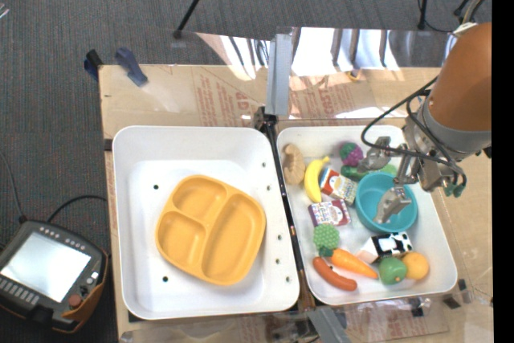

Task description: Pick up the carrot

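Fingers (pixel 391 207): hang over the teal bowl (pixel 377 214), tips low inside its rim. Whether they are spread or pressed together I cannot tell; the metal parts overlap from this angle. Nothing visible between them, so I count the gripper (pixel 393 205) as carrying nothing.

Just beyond the fingers, toward the near rim of the bin: a black-and-white block (pixel 393 243) touching the bowl's near edge. Past that, the carrot (pixel 354 263), orange, lying at a slant on the bin floor, green end toward a green studded ball (pixel 326 237). A red sausage (pixel 335 274) lies alongside it on the near side, close or touching. A green fruit (pixel 393 271) and an orange (pixel 415 265) sit just off the carrot's thin end.

To the far side of the fingers: purple grapes (pixel 350 153), a banana (pixel 315 178), a small carton (pixel 338 186), and a second carton (pixel 329 214) beside the bowl.

Judgement: carrot is well short of the fingers, still loose among its neighbours, not yet picked. The crowding matters; sausage and green fruit hem it in, so a grasp across its narrow width looks the likeliest to clear them.

Farther out: right bin (pixel 446 253) holds all the toys. Left bin (pixel 128 173) holds a yellow divided tray (pixel 210 229), well apart from the gripper. Arm (pixel 466 92) enters over the right bin's far corner.
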Robot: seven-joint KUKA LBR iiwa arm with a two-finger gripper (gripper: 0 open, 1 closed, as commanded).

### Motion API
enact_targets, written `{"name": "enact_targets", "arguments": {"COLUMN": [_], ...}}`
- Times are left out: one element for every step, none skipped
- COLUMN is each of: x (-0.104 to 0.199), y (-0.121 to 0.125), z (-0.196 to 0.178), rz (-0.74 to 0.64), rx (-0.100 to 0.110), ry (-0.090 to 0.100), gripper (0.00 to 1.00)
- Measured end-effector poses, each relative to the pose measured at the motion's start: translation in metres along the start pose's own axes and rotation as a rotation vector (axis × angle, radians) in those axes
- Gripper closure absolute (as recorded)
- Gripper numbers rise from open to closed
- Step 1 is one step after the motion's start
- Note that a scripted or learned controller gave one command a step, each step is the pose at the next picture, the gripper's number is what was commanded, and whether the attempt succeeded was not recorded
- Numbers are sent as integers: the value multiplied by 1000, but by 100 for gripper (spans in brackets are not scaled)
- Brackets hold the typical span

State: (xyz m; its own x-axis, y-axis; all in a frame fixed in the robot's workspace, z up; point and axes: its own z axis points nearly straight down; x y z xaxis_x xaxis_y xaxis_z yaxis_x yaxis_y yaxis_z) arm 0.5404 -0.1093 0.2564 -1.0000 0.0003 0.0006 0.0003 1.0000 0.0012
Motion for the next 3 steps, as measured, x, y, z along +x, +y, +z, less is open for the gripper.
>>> {"name": "enact_targets", "arguments": {"x": [59, 51, 52], "y": [-6, 28, 25], "z": [172, 170, 169], "rz": [-186, -688, -1060], "rx": [-2, -2, -1], "ry": [5, -1, -3], "gripper": [0, 0, 0]}}
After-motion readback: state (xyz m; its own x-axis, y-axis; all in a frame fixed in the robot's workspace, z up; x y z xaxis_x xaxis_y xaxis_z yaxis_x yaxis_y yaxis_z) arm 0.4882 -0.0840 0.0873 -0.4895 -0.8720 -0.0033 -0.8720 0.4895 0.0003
